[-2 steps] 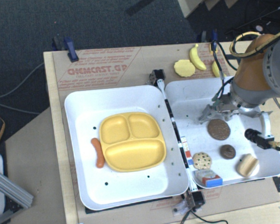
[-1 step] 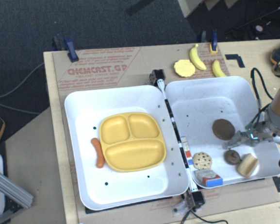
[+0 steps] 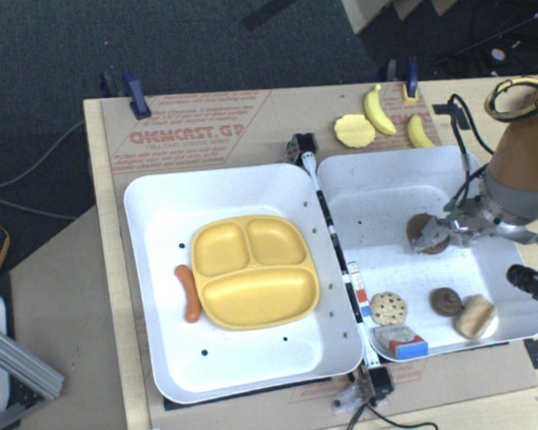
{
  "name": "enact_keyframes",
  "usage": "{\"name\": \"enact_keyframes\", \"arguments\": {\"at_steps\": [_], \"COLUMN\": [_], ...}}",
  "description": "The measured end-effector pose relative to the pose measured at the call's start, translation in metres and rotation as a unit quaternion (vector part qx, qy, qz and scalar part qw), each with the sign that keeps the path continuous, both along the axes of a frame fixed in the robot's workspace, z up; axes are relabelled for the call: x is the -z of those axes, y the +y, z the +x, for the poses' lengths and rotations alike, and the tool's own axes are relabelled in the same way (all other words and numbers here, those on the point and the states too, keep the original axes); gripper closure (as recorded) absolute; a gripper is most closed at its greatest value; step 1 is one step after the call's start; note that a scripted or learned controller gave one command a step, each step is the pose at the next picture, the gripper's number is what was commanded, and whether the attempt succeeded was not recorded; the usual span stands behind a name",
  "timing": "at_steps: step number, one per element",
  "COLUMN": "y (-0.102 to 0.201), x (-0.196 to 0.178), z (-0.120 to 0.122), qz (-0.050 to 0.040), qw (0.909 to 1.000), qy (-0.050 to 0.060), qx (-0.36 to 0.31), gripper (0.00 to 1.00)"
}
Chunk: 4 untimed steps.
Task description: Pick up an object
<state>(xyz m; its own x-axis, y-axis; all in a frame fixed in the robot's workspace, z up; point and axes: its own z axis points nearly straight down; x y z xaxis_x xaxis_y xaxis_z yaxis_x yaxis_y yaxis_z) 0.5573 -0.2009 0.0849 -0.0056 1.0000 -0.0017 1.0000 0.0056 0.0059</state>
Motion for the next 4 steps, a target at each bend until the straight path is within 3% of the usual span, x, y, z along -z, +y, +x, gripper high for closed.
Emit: {"name": "enact_keyframes", "arguments": {"at_steps": [1, 2, 3, 4], "y": [0.06, 0.055, 0.055, 0.098], "x": [0.0, -0.01, -0.01, -0.003], "z": [0.032, 0.031, 0.031, 0.111], "qz": [0.0014, -0.0001, 0.0, -0.0009], "qw": [1.0, 1.0, 1.0, 1.0], "qy": [0.001, 0.0, 0.001, -0.002], "qx": [-0.001, 0.002, 0.002, -0.001], "gripper": [0.0, 1.0, 0.0, 0.0]}}
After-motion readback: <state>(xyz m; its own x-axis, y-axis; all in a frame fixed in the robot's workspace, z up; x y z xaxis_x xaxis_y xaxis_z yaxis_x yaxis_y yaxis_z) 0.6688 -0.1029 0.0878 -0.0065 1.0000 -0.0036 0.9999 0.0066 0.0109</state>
